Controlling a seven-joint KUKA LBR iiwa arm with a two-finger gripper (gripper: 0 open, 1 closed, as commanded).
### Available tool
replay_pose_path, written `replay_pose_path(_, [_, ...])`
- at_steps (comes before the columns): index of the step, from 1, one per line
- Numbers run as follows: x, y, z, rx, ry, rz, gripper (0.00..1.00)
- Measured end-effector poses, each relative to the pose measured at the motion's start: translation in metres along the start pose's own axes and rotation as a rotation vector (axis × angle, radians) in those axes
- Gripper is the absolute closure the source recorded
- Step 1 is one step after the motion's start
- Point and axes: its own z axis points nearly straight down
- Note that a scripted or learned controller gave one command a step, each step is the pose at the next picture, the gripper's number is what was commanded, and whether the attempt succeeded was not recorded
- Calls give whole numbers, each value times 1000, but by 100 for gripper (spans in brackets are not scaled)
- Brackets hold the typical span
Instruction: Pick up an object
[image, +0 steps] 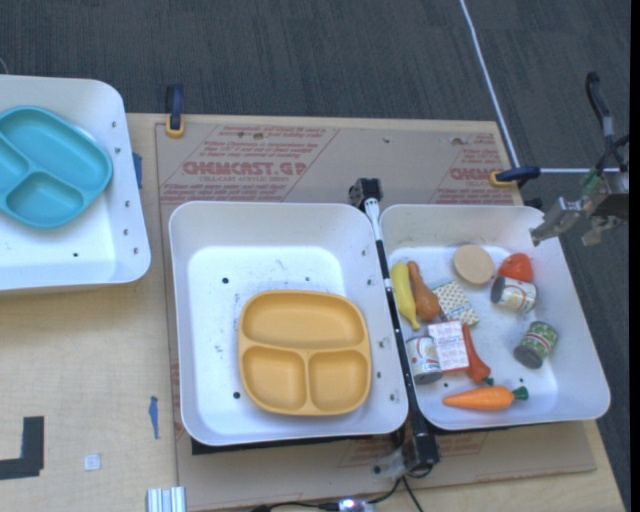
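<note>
The arm's gripper (585, 215) sits at the right edge of the worktop (90, 370), just past the far right corner of the right white bin (590, 395). It's too small and blurry to say how its fingers stand, and I see nothing between them, so no grab yet.

All the pickable stuff is in that right bin: a plastic orange carrot (480, 398) along the near wall, a green-labelled small can (537, 343) by the right wall, a round tan bun (473, 265) towards the far side, a yellow banana (403, 292) along the left wall.

I'd go for the can or the bun. They've got free space around them, unlike the clump in the middle. Come straight down, centred, then close.

The left bin just has 1 yellow divided plate (303, 352).
</note>
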Motion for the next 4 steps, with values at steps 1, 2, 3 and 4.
replay_pose_path(1, [6, -16, 143, -14, 6, -8, 0])
replay_pose_path(2, [10, -30, 146, -21, -6, -5, 0])
replay_pose_path(3, [20, -68, 150, -36, -28, 4, 0])
replay_pose_path(4, [35, -82, 163, 0, 0, 1, 0])
